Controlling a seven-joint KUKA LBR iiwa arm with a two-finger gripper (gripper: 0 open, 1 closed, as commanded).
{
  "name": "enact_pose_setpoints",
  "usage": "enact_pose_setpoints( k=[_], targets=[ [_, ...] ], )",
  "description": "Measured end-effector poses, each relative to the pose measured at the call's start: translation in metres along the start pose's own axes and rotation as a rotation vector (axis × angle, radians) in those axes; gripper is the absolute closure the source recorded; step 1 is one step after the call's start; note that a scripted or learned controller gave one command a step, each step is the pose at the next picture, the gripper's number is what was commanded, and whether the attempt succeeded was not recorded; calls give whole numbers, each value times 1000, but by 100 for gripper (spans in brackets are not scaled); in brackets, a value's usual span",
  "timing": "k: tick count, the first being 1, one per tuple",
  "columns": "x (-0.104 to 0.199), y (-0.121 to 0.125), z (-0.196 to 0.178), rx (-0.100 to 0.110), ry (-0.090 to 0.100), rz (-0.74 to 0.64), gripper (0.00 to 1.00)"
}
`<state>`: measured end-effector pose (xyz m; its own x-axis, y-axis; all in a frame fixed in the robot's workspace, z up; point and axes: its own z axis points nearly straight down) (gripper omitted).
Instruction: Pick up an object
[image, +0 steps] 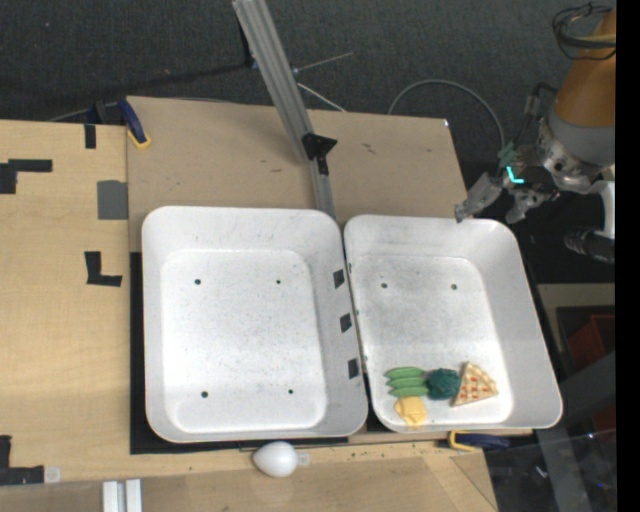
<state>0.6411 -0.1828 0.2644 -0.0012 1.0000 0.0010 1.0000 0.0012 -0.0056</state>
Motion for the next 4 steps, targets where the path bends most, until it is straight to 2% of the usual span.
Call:
enact_pose_setpoints(
  k=[1,2,4],
  targets=[
    [0,1,-3,-4,-2,-1,0],
    [2,-7,59,2,-1,0,0],
    [13,-11,171,1,-1,-1,0]
  ],
)
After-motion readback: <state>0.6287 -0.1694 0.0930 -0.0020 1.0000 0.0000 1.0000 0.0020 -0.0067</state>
